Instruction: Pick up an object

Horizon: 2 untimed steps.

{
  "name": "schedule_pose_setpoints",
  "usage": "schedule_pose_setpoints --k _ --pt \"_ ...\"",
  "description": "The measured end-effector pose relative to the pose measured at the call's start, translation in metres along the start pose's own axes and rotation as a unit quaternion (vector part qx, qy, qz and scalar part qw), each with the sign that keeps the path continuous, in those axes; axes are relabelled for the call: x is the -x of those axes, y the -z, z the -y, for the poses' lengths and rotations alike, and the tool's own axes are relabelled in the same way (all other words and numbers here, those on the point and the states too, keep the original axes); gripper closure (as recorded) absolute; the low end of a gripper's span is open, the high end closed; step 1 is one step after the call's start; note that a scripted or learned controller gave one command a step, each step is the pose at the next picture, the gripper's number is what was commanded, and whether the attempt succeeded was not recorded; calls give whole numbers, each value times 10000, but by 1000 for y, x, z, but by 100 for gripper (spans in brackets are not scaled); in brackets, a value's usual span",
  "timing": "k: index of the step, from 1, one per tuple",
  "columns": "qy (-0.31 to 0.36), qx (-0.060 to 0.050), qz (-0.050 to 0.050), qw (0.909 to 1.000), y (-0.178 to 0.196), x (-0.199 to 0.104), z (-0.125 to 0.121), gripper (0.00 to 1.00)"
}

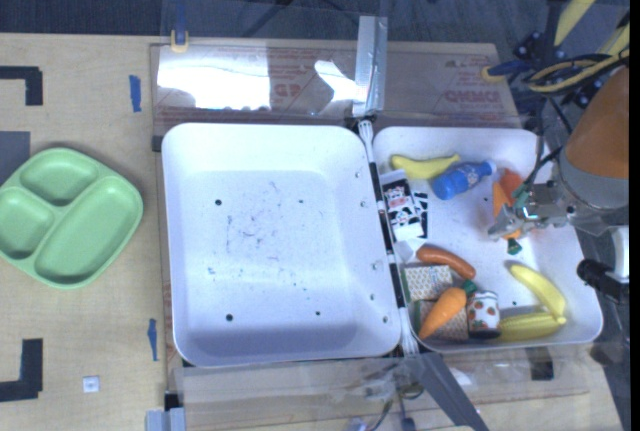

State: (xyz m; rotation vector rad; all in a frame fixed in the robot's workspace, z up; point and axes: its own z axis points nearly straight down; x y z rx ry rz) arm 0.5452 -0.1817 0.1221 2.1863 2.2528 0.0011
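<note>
Pale wooden bench is carrying 2 shallow white bins side by side for you, with a light green plastic divided plate sitting off to the left. Your left white bin is showing its bare, scuffed floor. Your right white bin is holding the toys.

Your grey arm with the orange band is reaching in from the right, and its two-finger gripper is hanging over the right part of that bin. You cannot tell from this view how its fingers are set. Something orange is showing at the gripper, too blurred for you to judge whether it is gripped.

Just left of the gripper, a blue plastic bottle is lying on its side, touching a yellow toy banana near the far wall. Below the gripper, a second yellow banana is lying tilted, with a yellow corn-like piece beneath it along the near wall. Further left, an orange-red toy sausage is lying above a tan waffle-like block, an orange toy carrot and a small white-and-red can. A black-and-white printed carton is leaning by the bin's left wall, well apart from the gripper.
</note>
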Motion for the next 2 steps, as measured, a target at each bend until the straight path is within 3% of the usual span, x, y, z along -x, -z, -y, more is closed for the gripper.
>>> schedule_pose_setpoints --k 1,2 --pt "-397 -8 -2 9992 62 -22 6 100" --pt "-730 -4 2 9973 58 -1 -13 100"
